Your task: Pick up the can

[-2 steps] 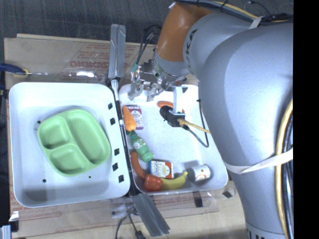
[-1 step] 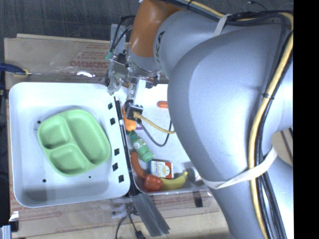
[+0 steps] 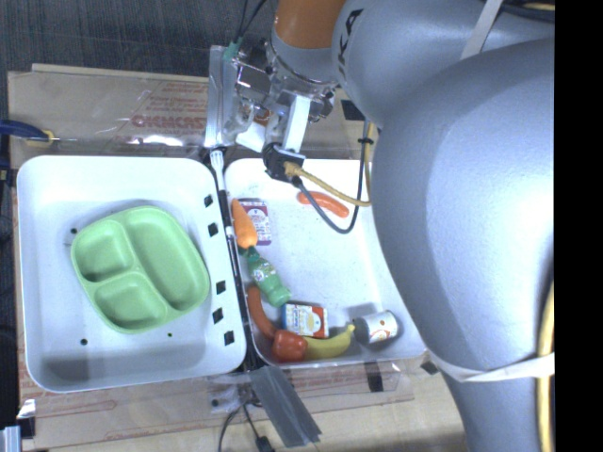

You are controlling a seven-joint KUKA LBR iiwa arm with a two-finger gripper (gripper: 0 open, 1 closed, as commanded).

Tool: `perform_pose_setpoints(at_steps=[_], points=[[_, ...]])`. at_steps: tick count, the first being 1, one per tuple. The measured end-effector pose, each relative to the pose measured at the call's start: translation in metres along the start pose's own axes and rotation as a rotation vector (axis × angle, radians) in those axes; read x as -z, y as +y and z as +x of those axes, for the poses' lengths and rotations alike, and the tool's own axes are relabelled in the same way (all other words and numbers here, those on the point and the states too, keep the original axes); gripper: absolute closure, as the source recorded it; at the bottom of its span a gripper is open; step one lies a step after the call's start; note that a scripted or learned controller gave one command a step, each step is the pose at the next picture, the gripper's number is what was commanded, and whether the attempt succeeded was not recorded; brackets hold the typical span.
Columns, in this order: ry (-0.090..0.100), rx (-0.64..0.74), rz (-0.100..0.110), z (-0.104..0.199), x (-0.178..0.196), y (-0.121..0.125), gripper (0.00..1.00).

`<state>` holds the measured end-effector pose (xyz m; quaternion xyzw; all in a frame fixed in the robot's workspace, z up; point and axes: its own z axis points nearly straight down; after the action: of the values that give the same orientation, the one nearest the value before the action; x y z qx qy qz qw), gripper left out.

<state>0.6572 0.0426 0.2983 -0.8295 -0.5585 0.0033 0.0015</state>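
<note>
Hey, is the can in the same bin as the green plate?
No, the can lies beside the banana in the view's right bin, while the green plate sits in the other bin.

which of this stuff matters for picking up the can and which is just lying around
For the job: can, in the right bin's near corner beside the banana; pincer, above the bins' far edge.

Just lying about: green plate in the left bin; carrot, green bottle, carton, banana in the right bin.
</note>
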Motion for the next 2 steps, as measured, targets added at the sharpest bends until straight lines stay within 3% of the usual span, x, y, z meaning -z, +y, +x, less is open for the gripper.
perform_pose_setpoints(at_steps=[1, 2], points=[[-0.003, 0.05, 0.005, 0.0655, -0.1082, -0.0299, 1.0], [-0.002, 0.05, 0.004, 0.0655, -0.1077, -0.0297, 0.0]])
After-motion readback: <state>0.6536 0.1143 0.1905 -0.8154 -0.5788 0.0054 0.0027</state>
